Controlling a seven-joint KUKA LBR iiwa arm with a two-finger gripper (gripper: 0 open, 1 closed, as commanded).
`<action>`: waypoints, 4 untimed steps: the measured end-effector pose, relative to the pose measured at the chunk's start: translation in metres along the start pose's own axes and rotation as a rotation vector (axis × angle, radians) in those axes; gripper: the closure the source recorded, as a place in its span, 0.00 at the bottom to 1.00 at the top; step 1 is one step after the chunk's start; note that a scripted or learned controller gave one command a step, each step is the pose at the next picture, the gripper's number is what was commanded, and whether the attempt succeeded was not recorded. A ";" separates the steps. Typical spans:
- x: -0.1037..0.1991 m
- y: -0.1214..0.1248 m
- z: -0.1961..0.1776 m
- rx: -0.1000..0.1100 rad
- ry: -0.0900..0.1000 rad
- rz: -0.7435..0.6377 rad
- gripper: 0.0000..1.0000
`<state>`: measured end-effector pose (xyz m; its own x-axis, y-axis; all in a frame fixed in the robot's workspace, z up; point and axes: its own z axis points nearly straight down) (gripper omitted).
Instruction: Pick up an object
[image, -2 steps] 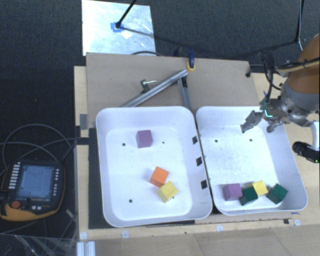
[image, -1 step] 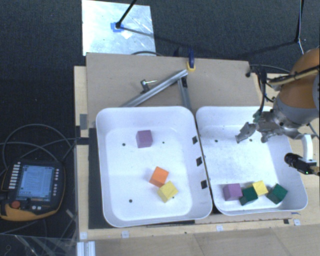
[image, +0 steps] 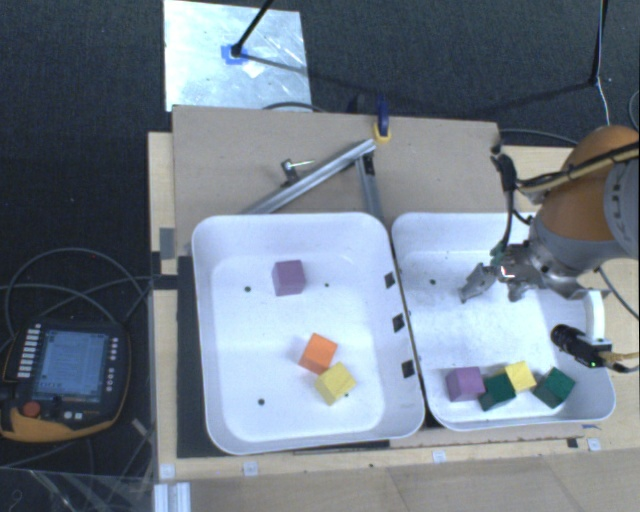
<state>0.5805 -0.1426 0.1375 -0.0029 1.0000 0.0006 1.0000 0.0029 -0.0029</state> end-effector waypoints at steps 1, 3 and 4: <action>0.000 0.000 0.050 0.000 0.000 0.000 0.00; -0.011 0.005 -0.020 -0.010 -0.003 0.000 1.00; -0.011 0.007 -0.075 -0.011 -0.003 -0.002 1.00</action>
<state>0.5874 -0.1542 0.2124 -0.0044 1.0000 -0.0022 1.0000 0.0044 0.0077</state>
